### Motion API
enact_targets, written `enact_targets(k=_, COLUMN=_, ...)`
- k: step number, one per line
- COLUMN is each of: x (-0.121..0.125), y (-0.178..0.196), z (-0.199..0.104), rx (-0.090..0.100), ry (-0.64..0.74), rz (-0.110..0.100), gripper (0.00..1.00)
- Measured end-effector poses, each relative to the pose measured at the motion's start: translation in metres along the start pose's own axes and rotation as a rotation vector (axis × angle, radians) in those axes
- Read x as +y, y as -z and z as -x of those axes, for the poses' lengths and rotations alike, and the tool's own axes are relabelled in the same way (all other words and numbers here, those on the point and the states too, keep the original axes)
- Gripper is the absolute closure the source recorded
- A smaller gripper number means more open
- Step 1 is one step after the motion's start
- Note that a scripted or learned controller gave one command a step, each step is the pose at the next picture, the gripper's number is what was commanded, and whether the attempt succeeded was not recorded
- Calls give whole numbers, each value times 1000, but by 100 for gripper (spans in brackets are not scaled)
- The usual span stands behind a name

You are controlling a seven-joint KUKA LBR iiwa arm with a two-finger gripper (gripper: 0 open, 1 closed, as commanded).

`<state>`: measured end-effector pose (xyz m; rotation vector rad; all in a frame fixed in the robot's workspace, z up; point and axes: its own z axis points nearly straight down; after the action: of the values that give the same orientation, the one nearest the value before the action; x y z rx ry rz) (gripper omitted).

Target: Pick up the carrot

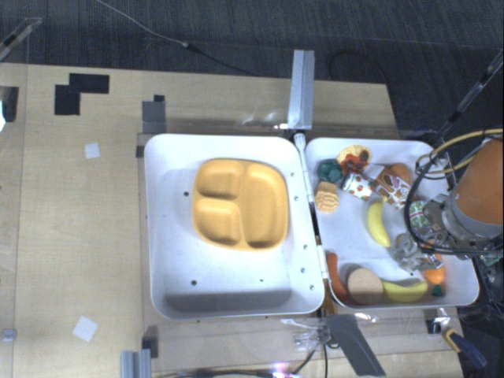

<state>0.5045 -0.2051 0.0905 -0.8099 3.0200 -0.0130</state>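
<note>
I see the end effector (413,252) low in the right bin (465,294), near its front right corner, but I cannot tell how it is set. The carrot (434,275) lies just beside it, toward the front wall, next to a banana (404,290). A second banana (378,223) lies mid-bin, with corn (327,198) at the left wall and a potato (365,283) in front. In the left bin (169,274) sits a yellow tray (239,203).
</note>
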Motion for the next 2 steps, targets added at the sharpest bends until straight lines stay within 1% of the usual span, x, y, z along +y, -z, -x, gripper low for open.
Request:
enact_targets(k=1, x=-4, y=-1, z=8, rx=3, ry=219, rz=5, gripper=100)
enact_targets(k=2, x=1, y=0, z=-2, rx=-4, ry=515, rz=-3, gripper=100)
